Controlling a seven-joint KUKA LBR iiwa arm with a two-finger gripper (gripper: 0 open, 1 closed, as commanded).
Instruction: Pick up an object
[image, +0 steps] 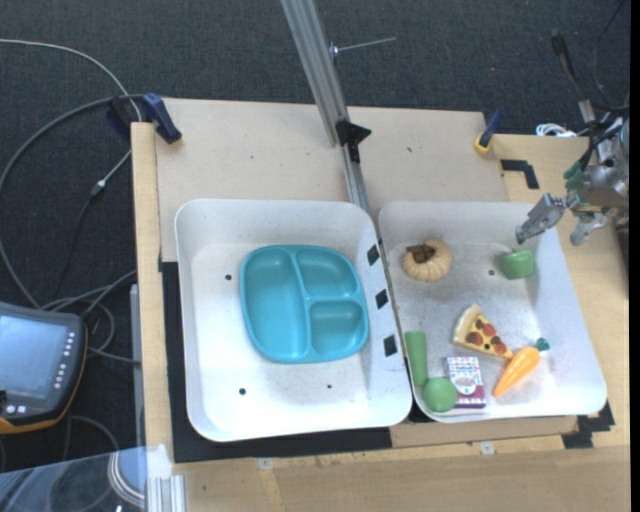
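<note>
Camera view from up high shows the gripper (556, 222) at the far right corner of the right bin (585, 345), with its two fingers (536, 219) spread apart and nothing between them. One finger points down toward a small green toy (517, 264), maybe a little apple or pepper, that sits just below it, so that toy looks like the thing it wants to grab. I think the gripper sits above the toy with fingers apart so it can go down around it. I cannot tell if the finger is touching the toy yet. The green toy lies near the bin's back wall, which could make it hard to get a finger behind it. Other toys share this bin: a tan pumpkin (427, 261) to the left, well apart from the green toy, a pizza slice (481, 334) in the middle, an orange carrot (520, 368) near the front, a small pink box (465, 381), and a green bottle shape (428, 376) by the front left corner. None of these sit close enough to get in the way. The left bin (205, 330) holds a blue lunch tray (302, 303) with three sections. A metal pole (322, 75) leans in over the bench (250, 150) at the back, far from the gripper.
</note>
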